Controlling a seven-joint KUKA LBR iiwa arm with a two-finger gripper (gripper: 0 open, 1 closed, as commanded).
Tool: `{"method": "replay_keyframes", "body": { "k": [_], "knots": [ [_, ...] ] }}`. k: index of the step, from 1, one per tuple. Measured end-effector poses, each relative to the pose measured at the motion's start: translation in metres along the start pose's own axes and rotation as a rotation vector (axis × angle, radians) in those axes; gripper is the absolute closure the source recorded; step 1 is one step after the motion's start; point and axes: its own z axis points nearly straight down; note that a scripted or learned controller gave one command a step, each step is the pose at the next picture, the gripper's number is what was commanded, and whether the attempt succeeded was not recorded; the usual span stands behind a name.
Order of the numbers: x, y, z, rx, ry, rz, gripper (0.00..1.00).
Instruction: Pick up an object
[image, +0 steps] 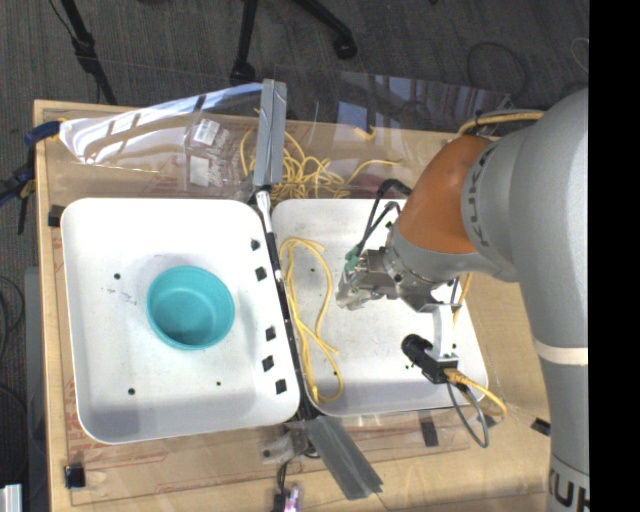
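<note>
The grey arm (530, 200) with its orange band was seen reaching in over the right-hand bin (400, 395), and the claw (352, 290) was held low above that bin's bare floor. Whether the claw's fingers were apart or together could not be told, and nothing was seen between them. To the claw's left, well apart, the left-hand bin (100, 300) was occupied by a teal bowl (191, 306), set upright near its middle. Just to the claw's left, inside the right-hand bin, a loose yellow cord (322, 320) was draped along the floor beside the divider. Behind the claw, more tangled yellow cord (300, 170) was heaped on the bench beyond the bins.
</note>
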Motion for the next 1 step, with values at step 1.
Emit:
{"method": "replay_keyframes", "body": {
  "k": [1],
  "knots": [
    [0.0,0.0,0.0,0.0,0.0,0.0,0.0]
  ]
}}
